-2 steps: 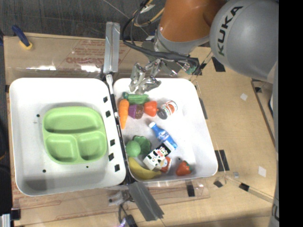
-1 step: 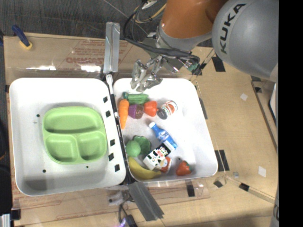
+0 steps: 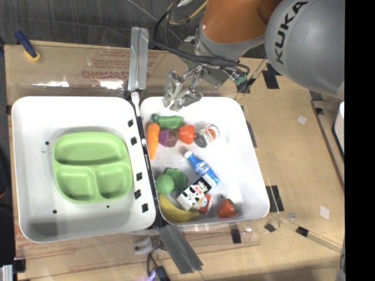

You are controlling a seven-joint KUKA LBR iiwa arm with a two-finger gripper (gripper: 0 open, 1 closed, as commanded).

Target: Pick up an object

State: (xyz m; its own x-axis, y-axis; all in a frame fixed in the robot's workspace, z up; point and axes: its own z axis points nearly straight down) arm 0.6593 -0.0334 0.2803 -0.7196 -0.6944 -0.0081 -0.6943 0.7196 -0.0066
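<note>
Since no single object is named, the likeliest target is the green pepper (image 3: pixel 169 121), the toy nearest the pincer (image 3: pixel 179 96). It lies at the far edge of the right bin (image 3: pixel 249 157), close to the back wall, with a carrot (image 3: pixel 152 139) just beside it and a purple piece (image 3: pixel 169 137) and a tomato (image 3: pixel 186 134) touching or nearly touching its near side. The pincer hangs just above and slightly behind the pepper, over the bin's back rim, apart from it. Its metal fingers look partly spread with nothing between them, though the angle makes the gap hard to judge. I would say this is the approach step, before any grasp. The next move calls for a short drop forward and down onto the pepper, then closing. Crowding is the risk: neighbours may get nudged. Further out lie a can (image 3: pixel 207 135), a blue bottle (image 3: pixel 201 168), a banana (image 3: pixel 176 211) and other toys. The left bin (image 3: pixel 29 157) holds a green tray (image 3: pixel 92 167). Both bins sit on the worktop (image 3: pixel 293 157).
</note>
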